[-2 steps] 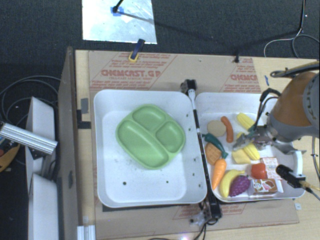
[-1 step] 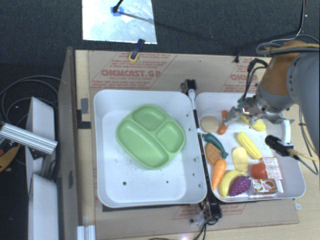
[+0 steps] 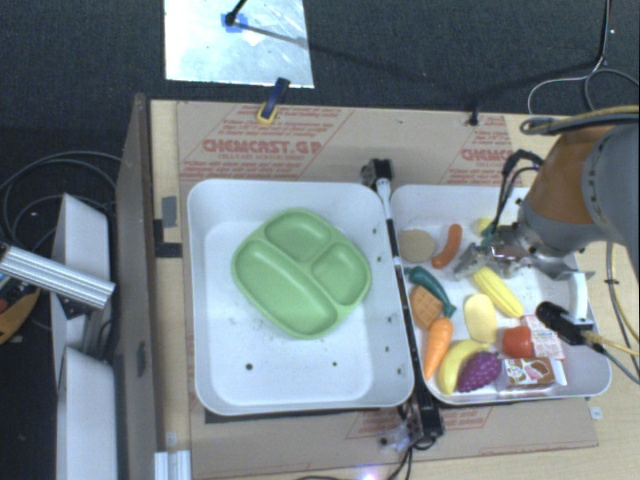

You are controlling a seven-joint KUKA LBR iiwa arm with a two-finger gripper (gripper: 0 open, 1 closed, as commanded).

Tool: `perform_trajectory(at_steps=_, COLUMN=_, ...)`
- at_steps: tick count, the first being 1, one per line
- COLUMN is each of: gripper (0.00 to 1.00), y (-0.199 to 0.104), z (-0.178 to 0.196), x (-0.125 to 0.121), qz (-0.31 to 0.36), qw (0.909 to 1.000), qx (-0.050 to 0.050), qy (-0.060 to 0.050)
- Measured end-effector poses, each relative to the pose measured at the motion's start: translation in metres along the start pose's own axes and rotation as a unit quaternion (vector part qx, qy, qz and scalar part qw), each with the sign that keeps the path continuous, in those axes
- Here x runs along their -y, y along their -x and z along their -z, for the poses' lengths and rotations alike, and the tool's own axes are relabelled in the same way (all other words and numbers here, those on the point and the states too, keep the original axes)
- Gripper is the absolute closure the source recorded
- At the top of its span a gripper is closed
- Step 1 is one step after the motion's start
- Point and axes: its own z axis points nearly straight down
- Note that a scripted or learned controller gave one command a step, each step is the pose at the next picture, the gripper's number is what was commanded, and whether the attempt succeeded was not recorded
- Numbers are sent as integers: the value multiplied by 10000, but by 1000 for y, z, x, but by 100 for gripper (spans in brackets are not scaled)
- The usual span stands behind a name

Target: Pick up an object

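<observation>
The right white bin (image 3: 600, 373) holds several toy foods. Among them are a tan oval piece (image 3: 417, 243), a red sausage (image 3: 447, 246), a yellow corn cob (image 3: 497, 290), a pale yellow lemon (image 3: 480, 318) and two carrots (image 3: 437, 340). A banana (image 3: 455, 361), purple grapes (image 3: 479, 370), a red piece (image 3: 517, 341) and a printed box (image 3: 532, 366) lie near the front. My gripper (image 3: 474, 259) hangs low in this bin, just right of the sausage and above the corn cob's upper end. No item is seen in its grasp.
The left white bin (image 3: 215, 368) holds a green divided plate (image 3: 300, 271). A raised divider (image 3: 398, 268) separates the bins. The grey and orange arm (image 3: 575, 198) covers the right bin's back right corner. Cardboard (image 3: 300, 138) lies under both bins.
</observation>
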Motion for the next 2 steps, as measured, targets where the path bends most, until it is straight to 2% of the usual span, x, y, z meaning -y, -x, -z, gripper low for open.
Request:
perform_trajectory(at_steps=1, gripper=100, y=-1, z=12, x=-3, qz=28, qw=10000, qx=5, qy=30)
perform_trajectory(at_steps=2, gripper=0, y=0, z=12, x=-3, qz=30, qw=10000, qx=7, qy=27)
